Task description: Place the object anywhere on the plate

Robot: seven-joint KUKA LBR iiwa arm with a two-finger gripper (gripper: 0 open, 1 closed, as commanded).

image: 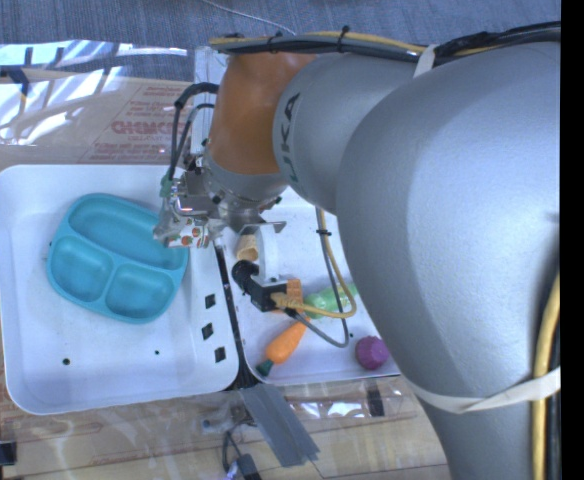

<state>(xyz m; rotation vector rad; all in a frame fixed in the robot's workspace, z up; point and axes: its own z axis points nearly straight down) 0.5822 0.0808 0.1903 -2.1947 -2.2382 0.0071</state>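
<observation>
Grey arm with orange band enters from 3 o'clock, covering much of the right white bin (312, 363). Gripper (187, 230) hangs over the 3 o'clock rim of the light-blue three-compartment plastic plate (117, 258), which lies in the left white bin (32, 368). Whether the claw is open, closed or carrying anything: cannot tell. An orange toy carrot (285, 343) and a small purple round object (371, 352) lie in the right bin near 6 o'clock. Risk: a release this close to the rim could let the object roll off the plate onto the bin floor.
</observation>
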